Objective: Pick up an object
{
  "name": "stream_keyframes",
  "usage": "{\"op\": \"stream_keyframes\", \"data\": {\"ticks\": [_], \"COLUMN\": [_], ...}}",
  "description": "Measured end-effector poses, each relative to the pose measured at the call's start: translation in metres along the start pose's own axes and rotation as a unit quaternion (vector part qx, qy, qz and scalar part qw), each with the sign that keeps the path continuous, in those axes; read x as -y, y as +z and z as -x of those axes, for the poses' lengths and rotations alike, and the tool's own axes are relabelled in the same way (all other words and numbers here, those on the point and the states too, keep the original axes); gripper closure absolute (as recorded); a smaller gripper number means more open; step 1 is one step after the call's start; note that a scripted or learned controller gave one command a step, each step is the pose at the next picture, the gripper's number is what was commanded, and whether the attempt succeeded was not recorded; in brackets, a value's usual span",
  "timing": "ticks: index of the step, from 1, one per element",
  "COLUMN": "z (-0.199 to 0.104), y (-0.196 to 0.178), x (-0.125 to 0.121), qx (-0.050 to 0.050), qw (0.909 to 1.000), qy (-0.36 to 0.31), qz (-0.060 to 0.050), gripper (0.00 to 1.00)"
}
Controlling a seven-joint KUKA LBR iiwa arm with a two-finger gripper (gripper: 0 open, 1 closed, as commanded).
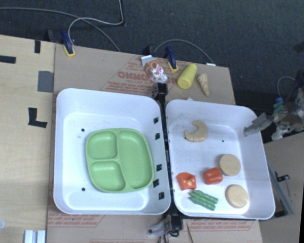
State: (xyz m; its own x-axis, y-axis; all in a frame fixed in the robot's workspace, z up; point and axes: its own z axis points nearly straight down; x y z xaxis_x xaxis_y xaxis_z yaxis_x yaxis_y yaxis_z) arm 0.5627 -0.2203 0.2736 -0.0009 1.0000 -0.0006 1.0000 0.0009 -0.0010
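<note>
The right bin [255, 155] holds a tan crescent-shaped pastry [196, 131] near its back. Two round tan biscuits [229, 165] [237, 195] lie toward its right front. A red piece [213, 176] and a second red piece [186, 181] sit in the middle front, with a green bean pod [204, 199] just in front of them. My gripper [264, 126] hangs at the bin's back right corner, above the rim and well apart from every object. Nothing shows in its grasp.
The left bin [73, 110] holds a green divided plate [119, 159]. Behind the bins on the cardboard lie a yellow bottle-like toy [187, 76], a tan cone [203, 84] and a small packet [154, 69]. Cables and clamps run along the back edge.
</note>
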Motion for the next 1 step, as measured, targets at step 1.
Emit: {"op": "stream_keyframes", "data": {"ticks": [1], "z": [-0.0251], "y": [0.1295], "x": [0.0062], "qx": [-0.001], "qw": [1.0], "qy": [0.0], "qz": [-0.001], "gripper": [0.0]}}
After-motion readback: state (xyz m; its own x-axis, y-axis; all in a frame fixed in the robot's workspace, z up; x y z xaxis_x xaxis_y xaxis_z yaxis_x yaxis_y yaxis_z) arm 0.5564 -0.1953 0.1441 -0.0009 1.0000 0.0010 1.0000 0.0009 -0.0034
